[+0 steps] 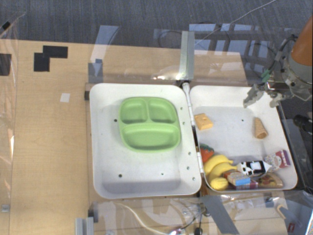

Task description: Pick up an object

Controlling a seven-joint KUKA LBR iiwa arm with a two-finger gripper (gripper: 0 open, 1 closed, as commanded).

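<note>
Dark grey carpet is seen beyond a wooden table (44,131) on which two shallow white bins are set side by side. In the left bin (105,180) a green divided plate (149,123) is laid near the middle. The hand (262,96) is held over the right bin (230,131) at about two o'clock, its two fingers spread apart with nothing between them. A cracker (203,122) is placed at ten o'clock in that bin, an ice cream cone (260,128) at three o'clock. Bananas (218,167), a cow figure (253,168) and other small items are crowded along the six o'clock edge.
</note>
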